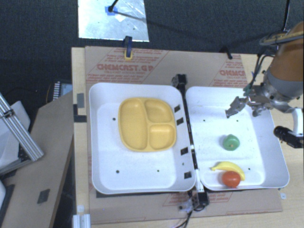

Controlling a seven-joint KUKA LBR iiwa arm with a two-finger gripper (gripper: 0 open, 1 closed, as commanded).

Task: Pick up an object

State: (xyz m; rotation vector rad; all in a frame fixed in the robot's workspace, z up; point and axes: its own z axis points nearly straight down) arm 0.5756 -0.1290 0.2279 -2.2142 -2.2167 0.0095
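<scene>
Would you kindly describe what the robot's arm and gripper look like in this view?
The arm is grey, with a broad orange band above the wrist. The gripper is a small grey metal two-finger unit. A thin cable runs down beside the wrist.

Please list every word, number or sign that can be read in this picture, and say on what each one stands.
"CHEMCAST GP": red print on the brown board under the two bins, upper left part, readable but faint.
The same kind of red print repeats on the board at upper right and along the front edge, too blurred or cut off to read with certainty.
No text can be made out on the yellow plate, the white bins or the arm.
</scene>
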